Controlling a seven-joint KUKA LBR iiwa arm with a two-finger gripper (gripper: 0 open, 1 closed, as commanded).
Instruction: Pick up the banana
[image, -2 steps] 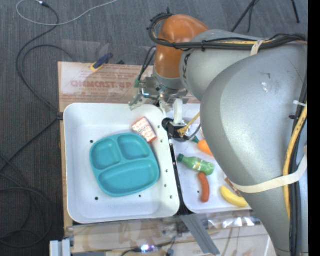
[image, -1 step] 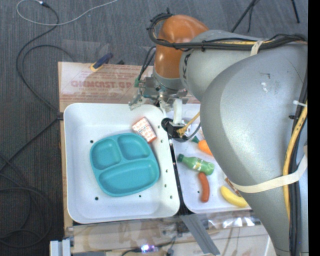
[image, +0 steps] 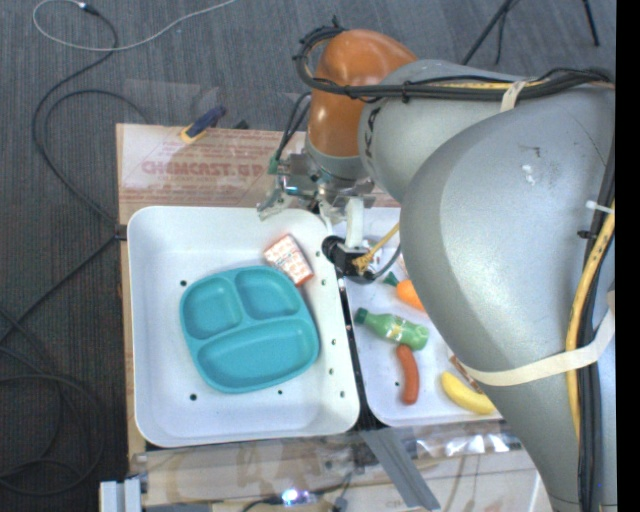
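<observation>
Banana (image: 466, 392) lies in right bin (image: 385, 405), near edge, partly under the arm (image: 500, 230); sausage (image: 408, 374) just left of it, green bottle (image: 394, 328) beyond. Gripper (image: 320, 195) sits over far rim of left bin (image: 150, 330); whether it grips anything: cannot tell. Teal tray (image: 250, 328) in left bin.
</observation>
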